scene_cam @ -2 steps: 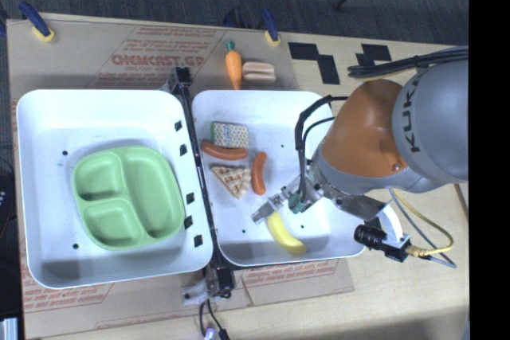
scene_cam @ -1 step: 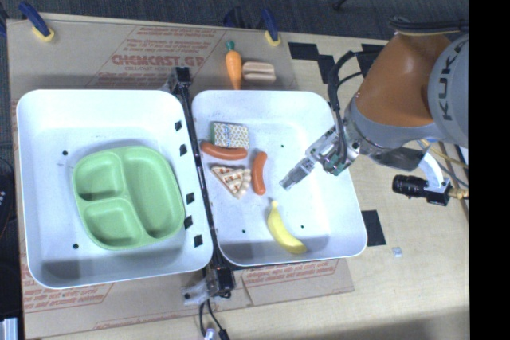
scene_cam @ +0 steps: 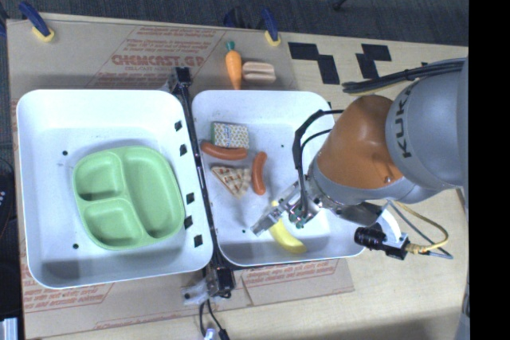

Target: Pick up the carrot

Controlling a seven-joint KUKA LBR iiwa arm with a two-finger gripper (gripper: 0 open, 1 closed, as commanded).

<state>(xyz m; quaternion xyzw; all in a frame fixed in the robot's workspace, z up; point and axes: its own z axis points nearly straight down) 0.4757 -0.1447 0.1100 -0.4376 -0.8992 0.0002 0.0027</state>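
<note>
- Even, diffuse light falls from overhead; the scene is moderately bright.
- The two white bins (scene_cam: pixel 119 103) are the brightest areas, nearly washed out along their floors, with little surface detail.
- Soft, short shadows sit along the bins' inner walls and under the arm (scene_cam: pixel 398 147).
- The floor beyond the desk (scene_cam: pixel 335 52) is dark.
- The picture is low in resolution, slightly soft and grainy; small print on the cardboard blurs.
</note>
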